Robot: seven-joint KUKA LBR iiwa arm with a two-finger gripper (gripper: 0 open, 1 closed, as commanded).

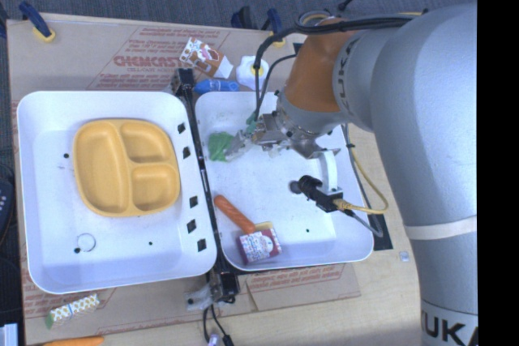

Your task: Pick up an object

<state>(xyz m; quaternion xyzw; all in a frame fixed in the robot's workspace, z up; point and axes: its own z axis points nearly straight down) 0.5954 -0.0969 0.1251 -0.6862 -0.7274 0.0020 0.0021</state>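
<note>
Reaching in from the right of the frame, the grey arm [422, 109] bends over the right bin [357, 243], its orange band [312, 77] sitting above the bin's upper edge. The pincer [243, 140] points toward the left, low in the upper left part of that bin, with its tips right at a green object [219, 146] that lies near the bin's left wall. Whether the tips are clenched on the green piece or merely touching it cannot be told; the metal parts blur into one another there.

Lower in the same bin an orange carrot-shaped piece [234, 214] lies at a slant near the left wall, and just below and right of it rests a small red and white packet [259, 245], close to the bottom rim. A black fitting with a yellow cable [320, 194] hangs over the middle of this bin.

The left bin [40, 255] holds a yellow divided tray [126, 166] with three compartments, sitting in its upper middle. Both bins rest on a cardboard-covered surface [97, 44] printed with red lettering. Beyond the bins' upper edge, near the centre top, lie a small patterned packet [199, 55] and a blue and white item [217, 85]. At the lower left, outside the bins, a small patterned wrapper [75, 309] lies on the cardboard.
</note>
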